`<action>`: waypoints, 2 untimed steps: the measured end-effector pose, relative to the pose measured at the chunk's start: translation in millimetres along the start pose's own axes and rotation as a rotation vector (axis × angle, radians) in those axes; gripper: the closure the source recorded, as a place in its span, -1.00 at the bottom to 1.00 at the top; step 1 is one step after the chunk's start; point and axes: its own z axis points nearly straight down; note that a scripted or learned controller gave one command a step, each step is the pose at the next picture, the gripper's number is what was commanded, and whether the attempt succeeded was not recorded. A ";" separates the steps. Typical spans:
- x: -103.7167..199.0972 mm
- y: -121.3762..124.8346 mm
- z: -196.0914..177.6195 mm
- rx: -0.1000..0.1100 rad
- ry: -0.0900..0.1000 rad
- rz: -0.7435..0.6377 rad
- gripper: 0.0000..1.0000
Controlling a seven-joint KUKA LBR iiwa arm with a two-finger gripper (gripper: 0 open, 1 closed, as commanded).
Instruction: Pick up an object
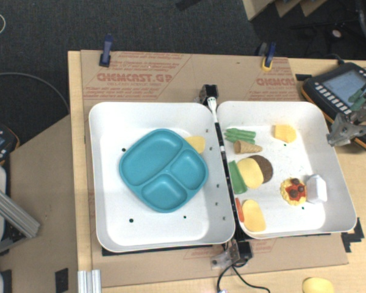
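Picking cleanly means I drop straight onto the burger (254,171), which sits mid right bin (329,182), well apart from the walls. Its yellow bun and brown patty look rounded, perhaps slippery. What may be the gripper (348,127) sits at the right edge; its state I cannot tell.

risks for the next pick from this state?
1. The burger, the green piece and the yellow piece crowd the right bin's left wall, so a grasp there may catch a neighbour or the wall.
2. The small yellow piece in the left bin sits against the blue tray, likely leaving little finger room.
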 end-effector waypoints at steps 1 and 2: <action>-84.9 1.8 71.6 0.002 0.000 0.004 1.00; -106.4 0.5 108.5 0.000 0.002 -0.002 1.00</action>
